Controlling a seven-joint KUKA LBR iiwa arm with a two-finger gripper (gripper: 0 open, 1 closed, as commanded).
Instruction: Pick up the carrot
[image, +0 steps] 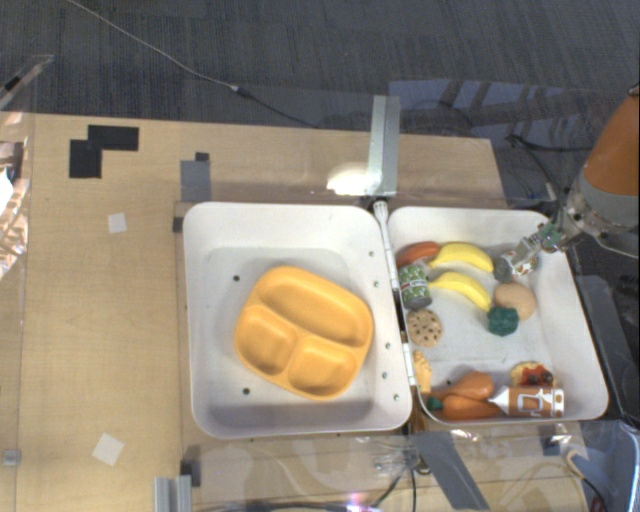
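Observation:
The carrot is an orange, tapered piece lying along the front edge of the right bin, with its tip toward the left. A second orange piece rests against it just behind. My gripper hangs over the back right of that bin, next to the yellow bananas and just above a beige egg-shaped thing. It is well away from the carrot, and nothing shows in its grasp.
The right bin also holds a red sausage, a small can, a cookie, a green lump and a bottle with an orange label beside the carrot. A yellow divided plate lies in the left bin.

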